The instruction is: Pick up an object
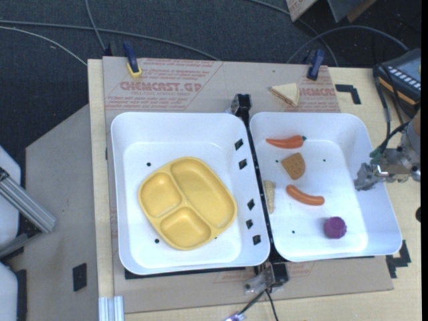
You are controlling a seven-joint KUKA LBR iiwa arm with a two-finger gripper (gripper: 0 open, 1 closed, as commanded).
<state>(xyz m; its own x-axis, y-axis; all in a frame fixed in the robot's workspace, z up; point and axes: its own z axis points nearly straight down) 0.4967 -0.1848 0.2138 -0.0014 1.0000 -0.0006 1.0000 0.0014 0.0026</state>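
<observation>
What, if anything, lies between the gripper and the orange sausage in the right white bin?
Nothing visible does. The gripper sits at the right white bin's right rim, and bare bin floor separates it from the orange sausage.

The arm [413,154] is running off the right edge — its upper links cut away. The gripper [366,177], small and blurred, is giving no clear reading of its tip — outline alone showing.
</observation>
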